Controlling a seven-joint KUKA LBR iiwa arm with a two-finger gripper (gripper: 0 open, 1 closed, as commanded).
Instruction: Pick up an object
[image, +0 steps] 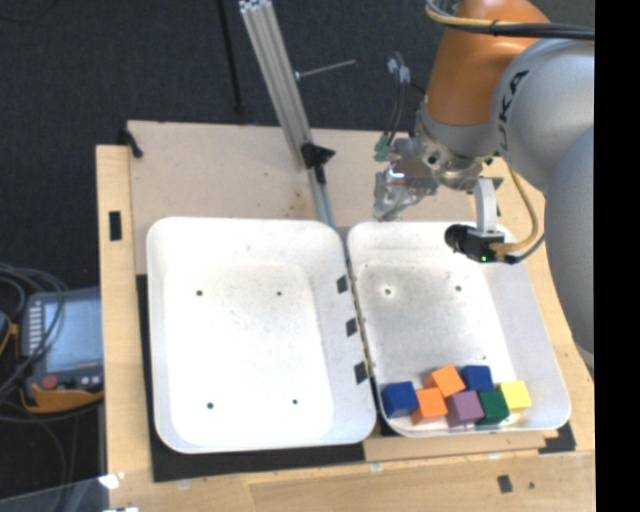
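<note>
Even, fairly bright overhead light — white bins (250, 330) nearly washed out, shadows faint, focus slightly soft.

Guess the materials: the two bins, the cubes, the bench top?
Left bin and right bin: probably moulded plastic, matte white with rounded rims, grey scuffs on the floors. Cubes, such as the orange cube: solid matte colours with crisp edges, painted wood or plastic, can't tell which. Bench top: flat tan board, likely wood or fibreboard.
</note>
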